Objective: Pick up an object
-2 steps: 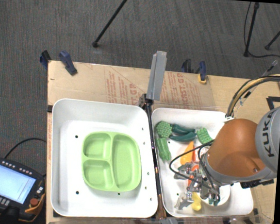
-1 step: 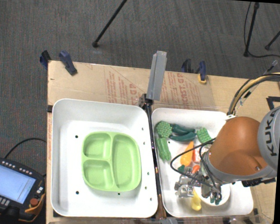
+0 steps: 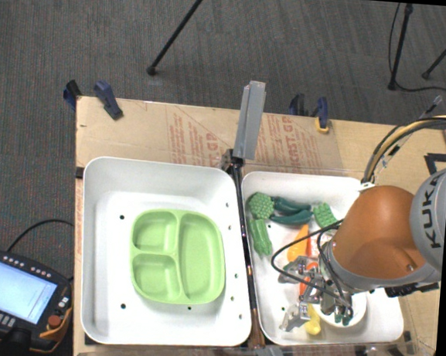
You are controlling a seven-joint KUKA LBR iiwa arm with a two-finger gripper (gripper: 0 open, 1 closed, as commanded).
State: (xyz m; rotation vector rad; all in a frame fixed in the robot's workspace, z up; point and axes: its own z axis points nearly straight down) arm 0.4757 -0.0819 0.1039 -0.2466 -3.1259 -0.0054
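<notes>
The metal two-finger claw (image 3: 311, 303) hangs low in the right shallow white plastic bin (image 3: 364, 333), under the arm's orange wrist band (image 3: 377, 229); I cannot tell how it is set, nor whether anything sits within it; just beside its tip lies a small yellow rounded plastic toy (image 3: 313, 326), and an orange carrot-like toy (image 3: 301, 242) lies partly beneath the wrist; either looks the likeliest thing to take. These toys are probably light, stiff and rather slick, so a hold across the narrow middle should serve best; a grip near an end may let them squirt free. Farther up the same bin lie a green knobbly toy vegetable (image 3: 261, 206), a dark green pod-shaped toy (image 3: 291, 211) and a long green piece (image 3: 262, 236), all near one another. The left white bin (image 3: 101, 194) holds a pale green divided plastic tray (image 3: 177, 256), lying flat; both bins rest on the cardboard-covered table (image 3: 165, 133).
</notes>
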